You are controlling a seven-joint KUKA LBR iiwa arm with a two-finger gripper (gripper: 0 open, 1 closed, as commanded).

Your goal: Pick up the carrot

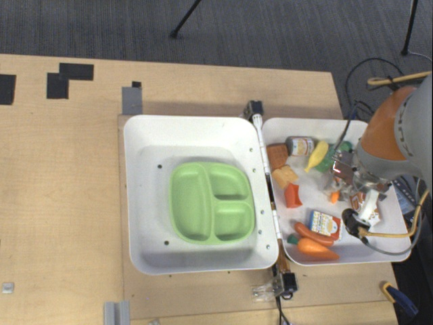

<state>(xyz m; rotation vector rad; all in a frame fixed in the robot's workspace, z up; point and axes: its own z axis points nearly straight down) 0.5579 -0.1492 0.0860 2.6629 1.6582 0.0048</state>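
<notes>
The carrot [317, 248] is an orange, tapered piece lying flat along the near wall of the right bin [352, 258], with a bit of green at its left end. Just above it lies a small juice carton [323, 224]. My gripper [345, 180] hangs low over the right half of the same bin, well behind and to the right of the carrot and apart from it. A tiny orange bit [333, 196] sits just below the gripper. The arm's grey body and orange band [380, 128] cover the bin's far right part.
Other toy food lies in the right bin: a red piece [292, 195], a bread slice [285, 176], a small jar [301, 145] and a yellow piece [316, 156]. The left bin [145, 181] holds a green divided plate [211, 202]. A yellow cable [385, 235] loops near the carrot.
</notes>
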